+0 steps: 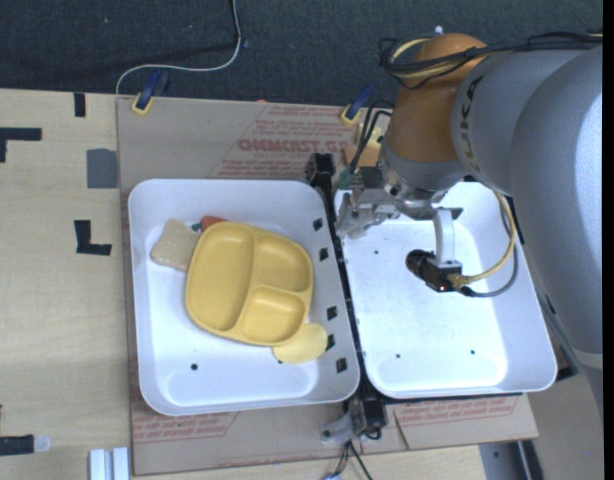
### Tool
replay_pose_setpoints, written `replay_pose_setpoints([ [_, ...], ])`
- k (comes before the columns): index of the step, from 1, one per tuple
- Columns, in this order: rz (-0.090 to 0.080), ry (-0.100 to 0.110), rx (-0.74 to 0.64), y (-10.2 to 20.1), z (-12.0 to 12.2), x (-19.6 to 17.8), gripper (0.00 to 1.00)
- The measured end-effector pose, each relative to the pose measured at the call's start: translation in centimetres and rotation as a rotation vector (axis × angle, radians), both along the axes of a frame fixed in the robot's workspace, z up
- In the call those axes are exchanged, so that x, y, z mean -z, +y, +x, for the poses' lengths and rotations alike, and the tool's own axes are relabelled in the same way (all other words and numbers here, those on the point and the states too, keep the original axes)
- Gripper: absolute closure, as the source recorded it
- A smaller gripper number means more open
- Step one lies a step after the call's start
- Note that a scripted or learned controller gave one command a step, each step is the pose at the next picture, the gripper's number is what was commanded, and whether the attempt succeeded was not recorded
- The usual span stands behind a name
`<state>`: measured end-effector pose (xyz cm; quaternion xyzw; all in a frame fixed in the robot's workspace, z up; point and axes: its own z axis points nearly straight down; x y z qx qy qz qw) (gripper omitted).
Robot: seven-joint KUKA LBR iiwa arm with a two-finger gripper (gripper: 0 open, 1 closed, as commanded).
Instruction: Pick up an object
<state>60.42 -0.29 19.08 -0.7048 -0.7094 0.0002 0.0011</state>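
Big grey arm (547, 168) w/ orange band sits closest, at 3 o'clock. Left bin (147, 368): yellow plate (249, 283) in the middle, tan sponge (172, 245) touching it at 10 o'clock, tiny red bit (213, 221) at 12, pale yellow piece (302, 344) touching plate at 5. Right bin (467, 368): claw (355, 208) at its 10 o'clock corner, by the wall between bins. Can't tell if claw is spread or pressed together. Nothing seen in it.
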Motion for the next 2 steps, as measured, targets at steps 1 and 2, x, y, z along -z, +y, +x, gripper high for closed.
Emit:
replay_pose_setpoints([
  [1, 0.002, 0.002, -0.002, 7.6, -2.6, 0.2, 1.00],
  [2, -0.007, -0.003, 0.018, -5.8, -2.8, -1.8, 1.00],
])
